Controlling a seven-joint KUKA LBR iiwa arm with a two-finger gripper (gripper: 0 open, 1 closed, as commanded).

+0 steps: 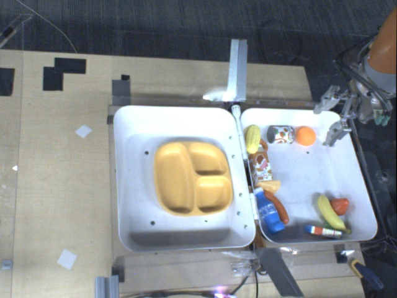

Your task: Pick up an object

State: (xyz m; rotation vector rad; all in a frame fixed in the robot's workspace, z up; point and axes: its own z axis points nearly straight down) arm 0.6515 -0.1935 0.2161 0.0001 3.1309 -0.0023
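Observation:
My gripper [332, 115] hangs above the far right corner of the right bin [310, 176], fingers spread open with nothing between them. Just left of it lie an orange [305, 136] and a small can [280, 135]. Along the bin's left wall lie a yellow corn cob [252, 138], a printed packet [262, 165], a cheese wedge [268, 185], a blue bottle [268, 212] and a red sausage [280, 209]. At the near right sit a banana [329, 212], a red strawberry-like item [339, 205] and a marker [322, 231].
The left bin [133, 166] holds a yellow divided tray [191, 177]. A metal post [237, 70] stands behind the seam between the bins. The wooden bench [56, 185] stretches to the left.

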